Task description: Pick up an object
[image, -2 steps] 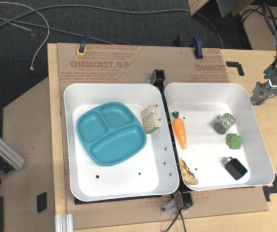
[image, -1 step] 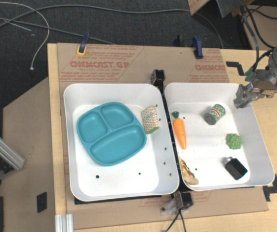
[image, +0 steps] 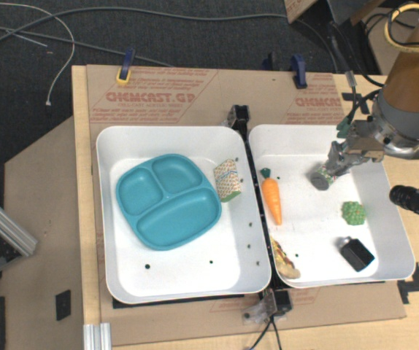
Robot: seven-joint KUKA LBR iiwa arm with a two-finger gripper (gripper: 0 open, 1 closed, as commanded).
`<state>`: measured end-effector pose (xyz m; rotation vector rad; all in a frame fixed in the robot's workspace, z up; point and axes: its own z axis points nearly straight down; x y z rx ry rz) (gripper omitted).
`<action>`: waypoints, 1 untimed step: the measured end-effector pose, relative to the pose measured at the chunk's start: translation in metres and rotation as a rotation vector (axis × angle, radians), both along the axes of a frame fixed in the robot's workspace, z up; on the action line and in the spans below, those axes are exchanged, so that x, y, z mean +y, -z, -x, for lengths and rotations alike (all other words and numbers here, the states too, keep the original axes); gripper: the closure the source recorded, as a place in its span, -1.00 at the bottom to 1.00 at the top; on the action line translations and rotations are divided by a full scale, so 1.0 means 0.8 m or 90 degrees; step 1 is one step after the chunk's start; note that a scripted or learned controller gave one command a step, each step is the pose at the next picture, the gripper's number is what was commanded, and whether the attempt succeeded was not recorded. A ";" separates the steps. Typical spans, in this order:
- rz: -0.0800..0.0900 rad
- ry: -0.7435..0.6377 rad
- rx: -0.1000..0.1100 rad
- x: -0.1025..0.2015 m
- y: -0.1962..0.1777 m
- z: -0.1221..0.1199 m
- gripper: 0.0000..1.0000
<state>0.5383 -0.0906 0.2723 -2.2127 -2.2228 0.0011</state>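
Looking down on two shallow white bins side by side, I start at the near edge of the right white plastic bin. A small black rectangular block lies near its front right corner, and a tan, banana-like peel rests against the front left wall. Farther in sit a bumpy green broccoli-like toy and, by the left wall, an orange plastic carrot with a green top. Beyond these, the grey two-finger gripper hangs low over bare floor toward the bin's back; I cannot tell how its jaws stand, and I see nothing between them.

In the left white bin lie a teal divided plate and, touching its right rim, a patterned paper cup on its side.

To do this well, I judge I should pick one isolated target. The broccoli stands well apart from walls and neighbours. I would centre over it, then descend before closing.
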 end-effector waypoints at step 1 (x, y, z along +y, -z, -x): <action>0.001 0.001 -0.001 0.063 0.000 0.016 1.00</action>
